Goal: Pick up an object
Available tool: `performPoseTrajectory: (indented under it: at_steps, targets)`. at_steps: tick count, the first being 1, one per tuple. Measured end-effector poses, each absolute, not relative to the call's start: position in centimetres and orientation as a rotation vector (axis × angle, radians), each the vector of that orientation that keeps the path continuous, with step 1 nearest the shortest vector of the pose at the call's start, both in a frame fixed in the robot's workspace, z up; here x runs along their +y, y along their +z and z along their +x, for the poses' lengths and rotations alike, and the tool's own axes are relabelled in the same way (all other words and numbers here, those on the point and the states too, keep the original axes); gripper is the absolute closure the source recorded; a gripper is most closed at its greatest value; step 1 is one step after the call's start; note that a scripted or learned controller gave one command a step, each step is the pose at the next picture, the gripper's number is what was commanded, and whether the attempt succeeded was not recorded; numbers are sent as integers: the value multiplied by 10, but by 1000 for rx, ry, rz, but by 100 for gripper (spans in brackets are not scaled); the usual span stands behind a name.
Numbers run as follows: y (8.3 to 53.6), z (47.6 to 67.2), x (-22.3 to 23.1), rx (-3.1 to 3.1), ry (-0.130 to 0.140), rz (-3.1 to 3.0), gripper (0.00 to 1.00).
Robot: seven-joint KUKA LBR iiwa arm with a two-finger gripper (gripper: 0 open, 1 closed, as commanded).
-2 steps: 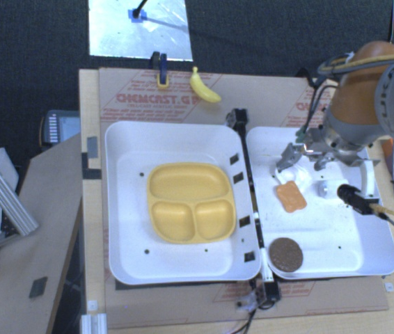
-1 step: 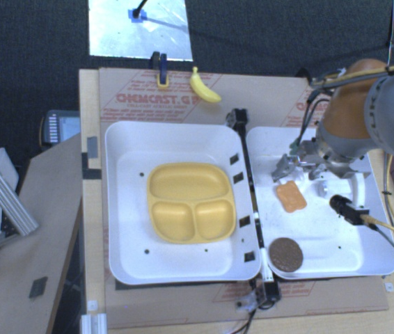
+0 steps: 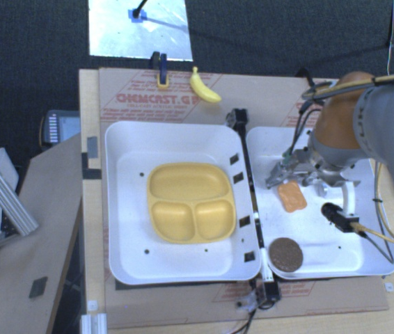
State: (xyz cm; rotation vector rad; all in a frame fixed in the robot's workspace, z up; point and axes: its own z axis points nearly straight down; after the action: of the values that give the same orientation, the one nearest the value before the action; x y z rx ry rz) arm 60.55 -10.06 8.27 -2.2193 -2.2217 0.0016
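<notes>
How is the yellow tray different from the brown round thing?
The yellow tray is a rounded square split into three compartments; the brown round thing is a flat, plain disc. The tray is pale yellow, the disc dark brown. The tray is much bigger. The tray sits in the left bin, the disc near the front edge of the right bin. Both lie flat, and the claw touches neither.

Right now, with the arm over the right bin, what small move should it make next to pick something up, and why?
Probably ease the tool straight down a little. It sits just above the orange piece in the right bin, and that piece lies flat with bare floor around it. The brown disc is farther off, near the front wall. I cannot tell how the tool is set.
</notes>
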Motion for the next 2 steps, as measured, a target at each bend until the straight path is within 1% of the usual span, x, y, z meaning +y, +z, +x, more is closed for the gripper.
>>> performPoseTrajectory:
  at_steps: [1,2]
  targets:
    - [97,608,-101,-2226,-4,-2223,100]
    - [158,612,-109,-2226,-6,-2225,100]
